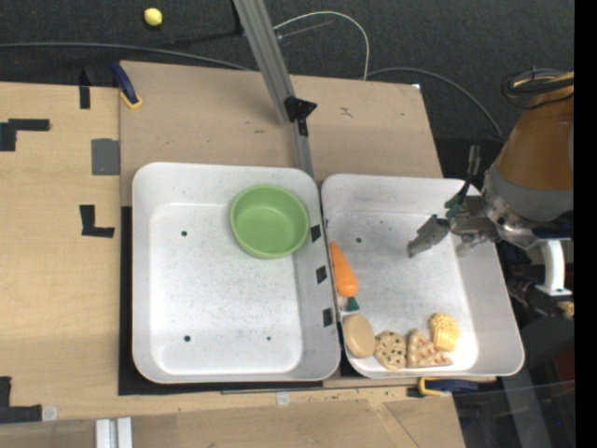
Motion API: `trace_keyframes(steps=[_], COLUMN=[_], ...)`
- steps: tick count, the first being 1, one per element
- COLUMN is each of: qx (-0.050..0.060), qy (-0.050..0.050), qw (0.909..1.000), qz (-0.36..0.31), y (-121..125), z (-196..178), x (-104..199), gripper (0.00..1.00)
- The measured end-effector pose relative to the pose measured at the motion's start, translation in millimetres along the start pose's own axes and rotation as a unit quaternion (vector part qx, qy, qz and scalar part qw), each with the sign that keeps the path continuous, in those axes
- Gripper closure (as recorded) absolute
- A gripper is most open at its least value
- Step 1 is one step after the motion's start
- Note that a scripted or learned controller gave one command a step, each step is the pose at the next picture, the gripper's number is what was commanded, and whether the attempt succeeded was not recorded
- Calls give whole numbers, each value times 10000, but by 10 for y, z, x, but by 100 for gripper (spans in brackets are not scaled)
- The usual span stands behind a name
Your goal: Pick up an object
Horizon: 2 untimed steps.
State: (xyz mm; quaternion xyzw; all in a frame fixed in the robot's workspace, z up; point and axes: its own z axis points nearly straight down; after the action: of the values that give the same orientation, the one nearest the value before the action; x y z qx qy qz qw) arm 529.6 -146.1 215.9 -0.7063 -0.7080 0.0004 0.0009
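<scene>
In the right bin (392, 194) an orange carrot (343, 269) lies along the left wall. At the bin's front edge sit a beige bun-like piece (358, 335), a chocolate-chip cookie (390, 348), a tan waffle-like piece (422, 351) and a yellow corn piece (444, 330). My gripper (424, 238) hangs over the bare middle-right floor of this bin, apart from every object. It is right of the carrot and behind the corn. A green bowl (269, 220) stands upright at the back right of the left bin (159, 278).
A grey metal pole (266, 45) slants down to the bins' shared wall at the back. Cables loop behind the right bin. A blue-and-yellow clamp (126, 84) sits on the board's back left corner. A small yellow ball (153, 16) lies on the dark floor.
</scene>
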Motion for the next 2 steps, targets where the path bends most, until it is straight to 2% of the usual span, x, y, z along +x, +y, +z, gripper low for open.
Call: trace_keyframes(steps=[1, 2], qx=[-1, 33], qy=[-2, 3], qw=[10000, 10000], qz=[0, 8], y=[0, -28], z=[-1, 645], x=[-3, -6], gripper=[0, 0])
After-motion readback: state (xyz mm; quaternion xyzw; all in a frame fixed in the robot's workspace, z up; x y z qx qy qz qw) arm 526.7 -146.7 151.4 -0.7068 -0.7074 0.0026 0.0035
